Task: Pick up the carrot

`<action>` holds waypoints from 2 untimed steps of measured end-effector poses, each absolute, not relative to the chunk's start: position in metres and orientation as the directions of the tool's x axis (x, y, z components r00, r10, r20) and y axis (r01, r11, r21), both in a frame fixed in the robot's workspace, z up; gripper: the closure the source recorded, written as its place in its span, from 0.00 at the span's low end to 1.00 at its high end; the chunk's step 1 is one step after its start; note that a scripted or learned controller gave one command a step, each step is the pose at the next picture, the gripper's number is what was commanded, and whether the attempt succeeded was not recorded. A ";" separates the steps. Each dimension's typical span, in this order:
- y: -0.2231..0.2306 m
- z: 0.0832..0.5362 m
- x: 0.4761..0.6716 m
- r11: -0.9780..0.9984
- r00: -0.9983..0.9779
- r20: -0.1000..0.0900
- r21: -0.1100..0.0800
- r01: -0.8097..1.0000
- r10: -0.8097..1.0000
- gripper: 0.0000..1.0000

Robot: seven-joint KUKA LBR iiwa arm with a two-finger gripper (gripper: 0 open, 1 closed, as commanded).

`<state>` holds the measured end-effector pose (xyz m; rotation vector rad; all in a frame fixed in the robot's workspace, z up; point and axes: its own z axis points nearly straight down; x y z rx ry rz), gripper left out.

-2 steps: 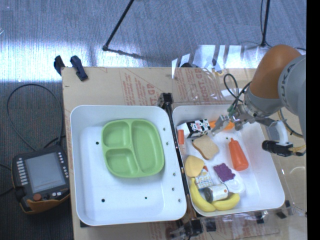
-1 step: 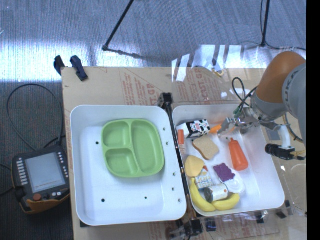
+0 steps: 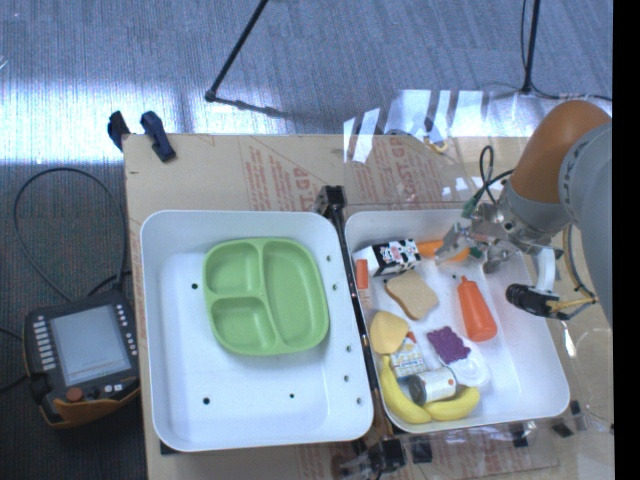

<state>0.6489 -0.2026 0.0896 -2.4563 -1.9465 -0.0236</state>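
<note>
Carrot half hidden at the claw

Clutter in the right bin (image 3: 555, 388) hides a good deal. The carrot (image 3: 437, 248) shows as an orange sliver near the bin's far wall, just right of the black-and-white carton (image 3: 396, 255); its right end runs under the gripper (image 3: 470, 250) and cannot be followed further. The claw's metal parts are small and tangled with cables, so whether it is released or clenched on the carrot cannot be told. The grey arm (image 3: 585, 173) is cut off at the right of the view.

Nearer the camera lie a bread slice (image 3: 412, 294), an orange bottle (image 3: 476, 309), a purple piece (image 3: 449, 344) and a banana (image 3: 420, 405) partly covered by a can (image 3: 431, 385). The left bin (image 3: 170, 368) holds a green divided plate (image 3: 267, 295).
</note>
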 end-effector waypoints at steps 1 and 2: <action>-0.197 0.086 0.644 -0.497 0.497 0.009 -0.020 0.867 0.868 0.00; -0.197 0.097 0.645 -0.491 0.491 0.006 -0.015 0.871 0.871 1.00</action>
